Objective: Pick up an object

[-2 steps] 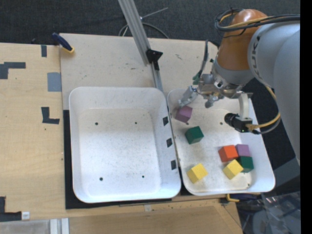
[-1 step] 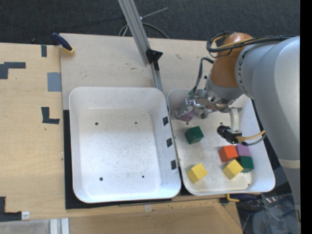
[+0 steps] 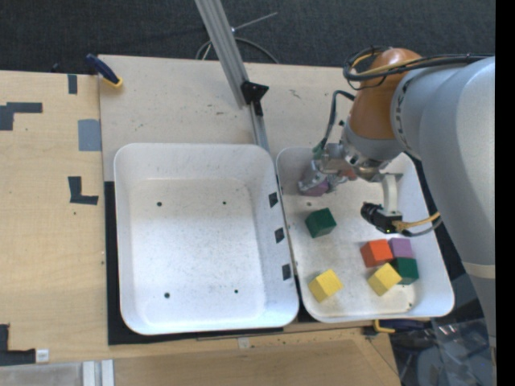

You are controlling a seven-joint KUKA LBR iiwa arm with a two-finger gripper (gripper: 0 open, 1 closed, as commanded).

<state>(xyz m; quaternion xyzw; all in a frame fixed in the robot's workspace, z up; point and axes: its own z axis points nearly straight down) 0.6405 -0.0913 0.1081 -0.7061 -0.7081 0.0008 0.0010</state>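
My gripper [image 3: 315,179] hangs low over the far left part of the right bin [image 3: 430,296], with something purple-pink at its tip that I cannot make out. A dark green cube [image 3: 320,222] lies just in front of it. Nearer the front sit a yellow cube [image 3: 326,284], an orange cube [image 3: 376,252], a lilac cube [image 3: 401,248], a second yellow cube [image 3: 385,278] and a second green block [image 3: 408,269], the last several clustered at the right.
The left bin [image 3: 133,240] stands beside the right one, their rims touching. A slanted metal pole [image 3: 221,39] rises from behind the bins. The grey arm [image 3: 451,111] covers the right bin's far right corner. A black cable clip [image 3: 378,215] hangs under the wrist.
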